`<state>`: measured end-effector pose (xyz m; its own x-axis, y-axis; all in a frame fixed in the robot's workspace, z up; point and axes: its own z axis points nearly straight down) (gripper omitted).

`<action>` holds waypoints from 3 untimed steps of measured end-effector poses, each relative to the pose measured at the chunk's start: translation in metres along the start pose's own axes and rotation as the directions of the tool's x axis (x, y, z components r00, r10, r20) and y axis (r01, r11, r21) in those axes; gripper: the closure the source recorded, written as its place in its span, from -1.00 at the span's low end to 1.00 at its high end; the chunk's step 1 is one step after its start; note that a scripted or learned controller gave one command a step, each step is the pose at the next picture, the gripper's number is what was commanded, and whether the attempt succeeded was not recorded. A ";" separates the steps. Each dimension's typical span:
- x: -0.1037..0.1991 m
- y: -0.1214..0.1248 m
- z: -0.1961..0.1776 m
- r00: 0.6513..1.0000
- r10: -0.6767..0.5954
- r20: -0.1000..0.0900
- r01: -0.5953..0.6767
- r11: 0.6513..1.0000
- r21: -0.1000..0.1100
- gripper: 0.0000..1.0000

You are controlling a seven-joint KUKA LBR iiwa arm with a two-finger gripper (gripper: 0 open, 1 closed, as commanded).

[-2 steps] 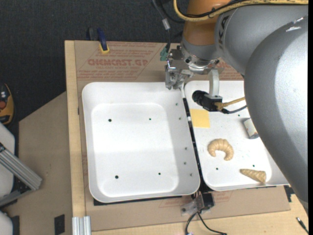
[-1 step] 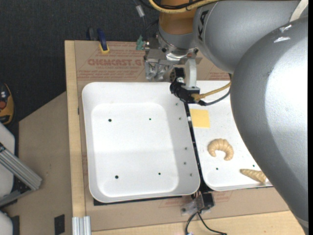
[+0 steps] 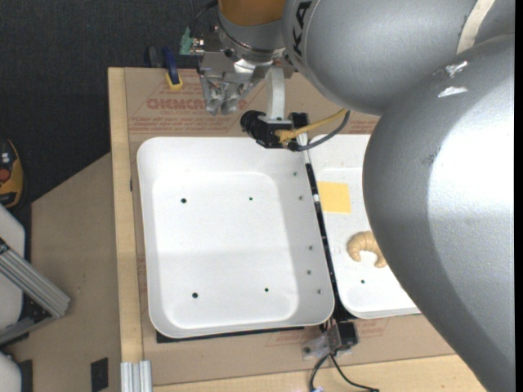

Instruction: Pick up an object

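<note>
Croissant and yellow square in right bin, well apart from jaws; arm overhangs bin. Jaws' state: cannot tell.

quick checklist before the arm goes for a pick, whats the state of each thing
1. Something to pick: ok, a yellow square and a tan curved piece lie in the right bin.
2. Targets apart from each other: ok, a gap separates them.
3. Gripper over a target: not ok, it sits above the left bin's far rim.
4. Gripper free of load: ok, nothing between the fingers.
5. Fingers open enough: cannot tell.
6. Right bin in full view: not ok, the arm covers part.
</note>
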<state>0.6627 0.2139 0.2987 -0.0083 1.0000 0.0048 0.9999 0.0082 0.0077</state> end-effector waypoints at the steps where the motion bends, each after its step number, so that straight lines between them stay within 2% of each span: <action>1: 0.012 -0.007 -0.025 1.000 0.006 0.003 -0.006 1.000 0.002 1.00; 2: 0.010 -0.023 -0.028 1.000 0.008 0.006 -0.008 1.000 0.011 1.00; 3: 0.011 -0.044 -0.049 1.000 0.007 0.005 -0.007 1.000 0.009 1.00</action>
<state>0.6184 0.2245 0.3477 -0.0014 1.0000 0.0003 1.0000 0.0014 -0.0018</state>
